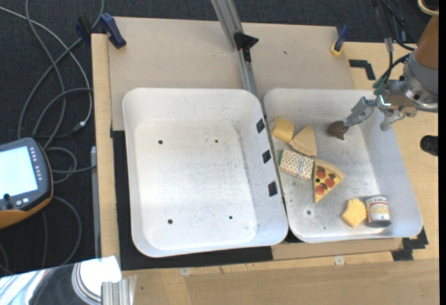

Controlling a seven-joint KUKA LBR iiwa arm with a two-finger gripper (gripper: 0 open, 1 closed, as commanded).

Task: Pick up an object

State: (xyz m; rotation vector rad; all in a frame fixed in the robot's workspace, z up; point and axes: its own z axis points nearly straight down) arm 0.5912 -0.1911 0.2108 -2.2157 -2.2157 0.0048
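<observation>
The right bin (pixel 390 157) holds several small items. A yellow block (pixel 283 130) and a tan wedge (pixel 304 140) lie by its left wall. Below them sit a patterned box (pixel 297 165) and a pizza slice (pixel 325 180). Near the front right corner are a yellow ridged piece (pixel 354 212) and a small can (pixel 378 210). A small brown object (pixel 337 130) rests on the bin floor by the tip of one finger (pixel 357 115). My gripper (pixel 369 120) hovers over the bin's upper right part, open, with nothing between its fingers.
The left bin (pixel 139 157) lies beside the right one. A metal pole (pixel 223 4) slants down to the divide between the bins. Cables and a pendant (pixel 21 175) lie off the bench at left. Clamps (pixel 111 30) sit at the bench's back corners.
</observation>
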